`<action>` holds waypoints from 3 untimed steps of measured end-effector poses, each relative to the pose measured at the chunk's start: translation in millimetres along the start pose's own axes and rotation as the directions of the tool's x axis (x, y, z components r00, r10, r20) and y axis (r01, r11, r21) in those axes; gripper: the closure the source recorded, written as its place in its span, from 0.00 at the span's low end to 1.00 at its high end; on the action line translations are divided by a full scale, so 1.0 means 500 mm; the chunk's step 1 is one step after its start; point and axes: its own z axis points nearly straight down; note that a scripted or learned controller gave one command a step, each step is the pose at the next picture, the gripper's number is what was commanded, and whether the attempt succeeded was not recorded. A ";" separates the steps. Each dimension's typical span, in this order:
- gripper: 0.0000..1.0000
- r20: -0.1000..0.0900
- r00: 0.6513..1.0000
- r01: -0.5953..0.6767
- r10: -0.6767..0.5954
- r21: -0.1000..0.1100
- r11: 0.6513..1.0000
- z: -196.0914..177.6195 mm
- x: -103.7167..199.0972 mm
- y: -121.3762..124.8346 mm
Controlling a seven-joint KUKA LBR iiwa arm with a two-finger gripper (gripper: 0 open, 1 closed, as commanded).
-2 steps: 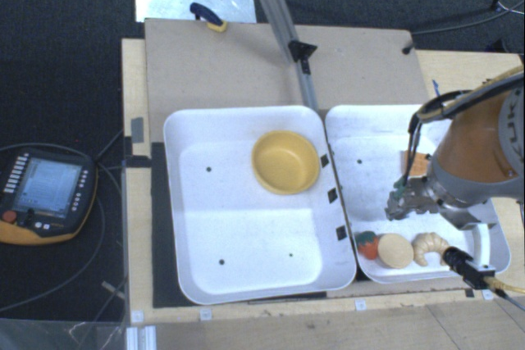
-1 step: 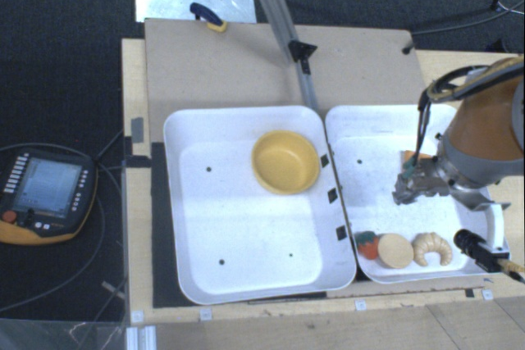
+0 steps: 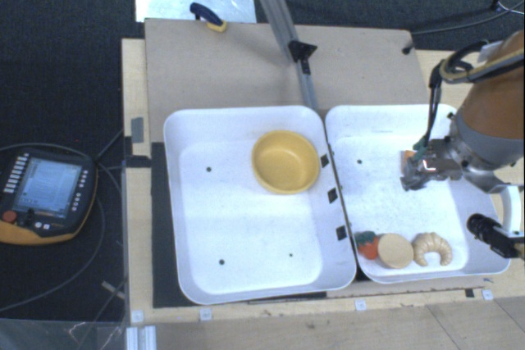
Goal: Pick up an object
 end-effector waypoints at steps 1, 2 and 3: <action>1.00 0.000 1.000 -0.001 0.001 0.004 1.000 -0.024 0.000 0.001; 1.00 -0.001 1.000 0.003 -0.003 0.005 1.000 -0.033 0.100 0.022; 1.00 -0.001 1.000 0.003 -0.003 0.006 1.000 -0.001 0.211 0.053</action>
